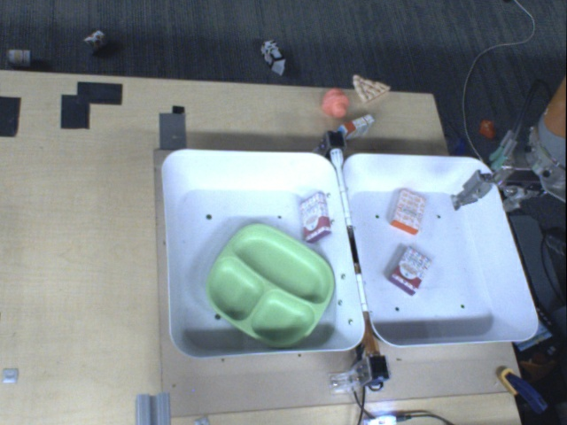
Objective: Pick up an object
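The grey two-finger gripper [474, 190] reaches in from the right edge, over the upper right corner of the right shallow white bin [505, 264]. Its fingers point left and slightly down toward the bin's interior, and whether they are spread or closed cannot be told at this size; nothing shows between them. A little of the arm's orange band [556, 118] shows at the frame's edge above the wrist.

Nearest the gripper, to its left in the same bin, lies a small orange-and-white carton [408, 211], flat on the floor, its long axis running nearly up and down the view with a slight lean, orange end toward the bottom. Below it lies a small maroon-and-white carton [408, 270], long axis tilted, its maroon end toward the lower left.

In the left shallow white bin [182, 264], a second maroon-and-white carton [314, 216] stands near the dividing wall, long axis close to vertical in the view. Below and left of it rests a pale green plastic divided plate [270, 282], just beside that carton.
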